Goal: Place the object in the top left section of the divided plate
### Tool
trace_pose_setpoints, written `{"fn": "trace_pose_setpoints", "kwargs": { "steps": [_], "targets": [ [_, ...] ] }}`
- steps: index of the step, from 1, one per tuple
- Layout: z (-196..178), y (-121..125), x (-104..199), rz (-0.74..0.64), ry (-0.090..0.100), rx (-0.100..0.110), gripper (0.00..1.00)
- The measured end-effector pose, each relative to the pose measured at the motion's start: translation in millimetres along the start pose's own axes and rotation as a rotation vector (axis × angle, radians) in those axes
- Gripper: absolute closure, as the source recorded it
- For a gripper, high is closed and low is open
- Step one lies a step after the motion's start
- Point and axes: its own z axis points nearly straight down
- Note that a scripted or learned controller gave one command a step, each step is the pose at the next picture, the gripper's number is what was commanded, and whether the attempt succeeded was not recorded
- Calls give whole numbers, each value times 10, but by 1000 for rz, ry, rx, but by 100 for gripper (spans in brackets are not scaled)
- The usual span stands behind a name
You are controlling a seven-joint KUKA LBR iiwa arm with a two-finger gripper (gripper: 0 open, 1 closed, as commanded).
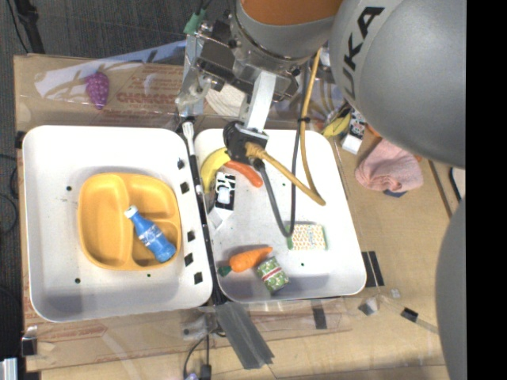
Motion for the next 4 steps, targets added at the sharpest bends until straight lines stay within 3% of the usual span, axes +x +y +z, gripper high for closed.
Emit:
{"fn": "trace_pose_setpoints", "kwargs": {
  "steps": [4],
  "targets": [
    [5, 1, -1, 0, -1, 1, 0]
  ]
}}
